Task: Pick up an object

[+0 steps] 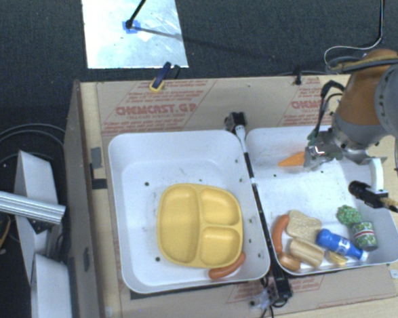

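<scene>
Holding a yellow tray, left bin, sausage beside

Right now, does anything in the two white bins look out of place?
One orange-red toy sausage lies in the left white bin, wedged against the yellow divided plate, apart from the other toy food piled in the right white bin.

Dark carpet floor surrounds the worktop, a brown board printed with red lettering; a shiny silver sheet lies on the carpet beyond it; black cables coil at left, beside white boxes.
</scene>
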You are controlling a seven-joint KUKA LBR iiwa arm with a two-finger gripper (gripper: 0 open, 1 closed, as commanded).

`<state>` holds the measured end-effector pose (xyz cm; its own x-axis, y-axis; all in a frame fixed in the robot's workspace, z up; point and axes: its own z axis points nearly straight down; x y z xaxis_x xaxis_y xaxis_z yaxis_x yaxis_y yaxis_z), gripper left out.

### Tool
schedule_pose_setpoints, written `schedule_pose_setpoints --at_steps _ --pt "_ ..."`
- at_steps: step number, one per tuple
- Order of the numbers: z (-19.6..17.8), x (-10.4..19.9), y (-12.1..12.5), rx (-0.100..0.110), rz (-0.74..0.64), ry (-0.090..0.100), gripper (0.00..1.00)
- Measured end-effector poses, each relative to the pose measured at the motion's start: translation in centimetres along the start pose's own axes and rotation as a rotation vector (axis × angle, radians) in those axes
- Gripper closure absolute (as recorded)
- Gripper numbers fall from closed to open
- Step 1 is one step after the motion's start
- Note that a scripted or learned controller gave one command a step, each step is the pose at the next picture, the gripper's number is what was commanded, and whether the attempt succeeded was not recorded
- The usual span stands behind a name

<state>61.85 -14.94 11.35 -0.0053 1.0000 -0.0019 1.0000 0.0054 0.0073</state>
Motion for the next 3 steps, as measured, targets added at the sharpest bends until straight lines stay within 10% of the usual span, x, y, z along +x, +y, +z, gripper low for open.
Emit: schedule_pose_setpoints --at_steps 3 --pt "0.0 0.6 -1.3 0.006 0.004 0.001 1.0"
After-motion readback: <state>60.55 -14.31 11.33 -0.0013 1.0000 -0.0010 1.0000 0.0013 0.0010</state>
